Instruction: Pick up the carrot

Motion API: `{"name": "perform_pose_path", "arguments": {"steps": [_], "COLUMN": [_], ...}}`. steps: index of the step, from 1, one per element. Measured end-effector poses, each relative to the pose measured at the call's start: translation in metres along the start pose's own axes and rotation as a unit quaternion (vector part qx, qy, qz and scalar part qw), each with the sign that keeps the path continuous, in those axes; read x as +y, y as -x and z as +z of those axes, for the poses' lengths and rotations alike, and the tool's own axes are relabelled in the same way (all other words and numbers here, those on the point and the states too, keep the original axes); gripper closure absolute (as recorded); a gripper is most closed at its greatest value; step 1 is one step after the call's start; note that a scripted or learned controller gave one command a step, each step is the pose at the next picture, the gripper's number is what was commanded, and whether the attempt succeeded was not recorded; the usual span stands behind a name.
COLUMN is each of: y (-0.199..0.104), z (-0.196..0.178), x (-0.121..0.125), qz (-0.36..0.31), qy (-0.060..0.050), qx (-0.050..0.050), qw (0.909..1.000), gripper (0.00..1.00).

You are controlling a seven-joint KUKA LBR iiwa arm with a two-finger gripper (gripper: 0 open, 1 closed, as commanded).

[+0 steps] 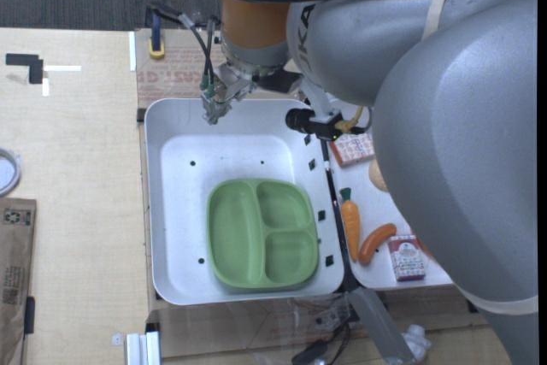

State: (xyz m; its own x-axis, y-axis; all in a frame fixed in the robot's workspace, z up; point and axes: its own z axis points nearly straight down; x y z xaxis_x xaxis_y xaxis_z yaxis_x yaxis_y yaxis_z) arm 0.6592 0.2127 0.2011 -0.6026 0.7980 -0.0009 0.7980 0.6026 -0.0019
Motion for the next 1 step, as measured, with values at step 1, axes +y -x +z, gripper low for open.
{"name": "perform_pose_path", "arguments": {"steps": [1], "y": [0.0015], "z": [-0.0095], "x": [0.0], "qz": [0.001], "qy": [0.0], "qx": [-0.001], "qw": [1.0], "gripper": [1.0]}}
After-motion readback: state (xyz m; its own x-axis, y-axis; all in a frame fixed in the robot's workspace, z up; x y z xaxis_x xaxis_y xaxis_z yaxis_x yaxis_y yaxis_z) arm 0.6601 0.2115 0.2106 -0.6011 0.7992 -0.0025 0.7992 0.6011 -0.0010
